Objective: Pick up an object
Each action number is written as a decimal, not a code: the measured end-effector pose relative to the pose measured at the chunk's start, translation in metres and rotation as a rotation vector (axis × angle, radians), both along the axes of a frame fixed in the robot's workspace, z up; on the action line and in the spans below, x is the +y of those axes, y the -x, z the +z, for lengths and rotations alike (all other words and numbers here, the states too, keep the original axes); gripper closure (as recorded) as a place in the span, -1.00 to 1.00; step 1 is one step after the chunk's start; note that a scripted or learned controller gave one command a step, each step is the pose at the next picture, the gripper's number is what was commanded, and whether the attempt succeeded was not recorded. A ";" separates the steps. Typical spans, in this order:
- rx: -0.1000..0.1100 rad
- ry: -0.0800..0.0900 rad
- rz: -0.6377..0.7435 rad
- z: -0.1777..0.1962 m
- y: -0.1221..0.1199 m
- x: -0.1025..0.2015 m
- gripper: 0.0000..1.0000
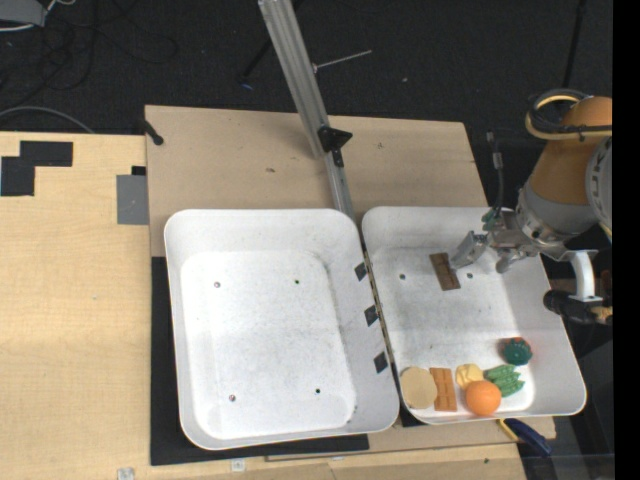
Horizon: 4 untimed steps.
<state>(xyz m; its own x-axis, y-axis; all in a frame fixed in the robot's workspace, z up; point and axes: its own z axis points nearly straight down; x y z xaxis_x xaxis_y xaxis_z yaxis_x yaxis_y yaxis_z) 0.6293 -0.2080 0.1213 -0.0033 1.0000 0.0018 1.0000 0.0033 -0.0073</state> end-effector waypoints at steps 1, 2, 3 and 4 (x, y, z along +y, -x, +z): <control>-0.005 0.001 0.000 0.014 -0.001 0.000 1.00; -0.012 0.003 -0.001 0.064 -0.012 -0.003 1.00; -0.009 0.003 0.000 0.087 -0.012 -0.004 1.00; -0.004 -0.001 0.000 0.090 -0.003 0.053 1.00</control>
<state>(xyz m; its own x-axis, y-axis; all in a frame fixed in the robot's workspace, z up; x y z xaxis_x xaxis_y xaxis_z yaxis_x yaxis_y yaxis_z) 0.6326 -0.1547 0.2111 -0.0035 1.0000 0.0026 1.0000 0.0035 -0.0032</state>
